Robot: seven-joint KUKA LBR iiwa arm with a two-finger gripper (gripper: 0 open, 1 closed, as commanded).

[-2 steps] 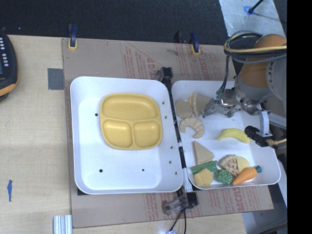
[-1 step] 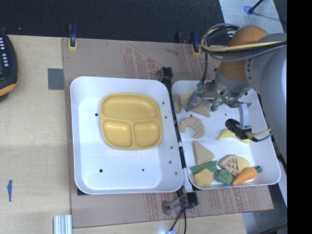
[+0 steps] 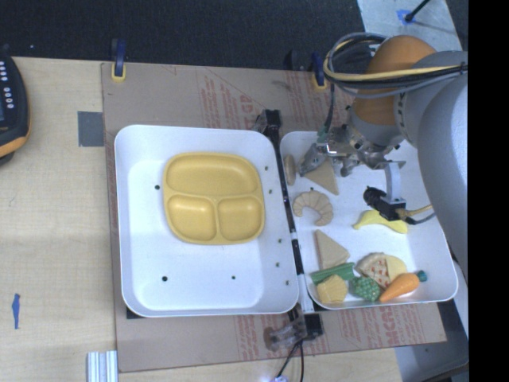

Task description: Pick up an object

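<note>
Hand [image 3: 338, 159] over right bin's [image 3: 445, 285] far edge (croissant [image 3: 312, 204] near).

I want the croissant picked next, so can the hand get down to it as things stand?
Probably yes. The croissant lies flat in the right bin with bare floor around it and nothing on top. The hand hangs over the same bin, just beyond a tan wedge that sits between them.

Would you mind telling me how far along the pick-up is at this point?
Done: the arm has reached over the right bin, the gripper low by a tan wedge. In hand: nothing visibly lifted. Left: grasping and raising something; the croissant, banana and carrot lie in the bin.
</note>
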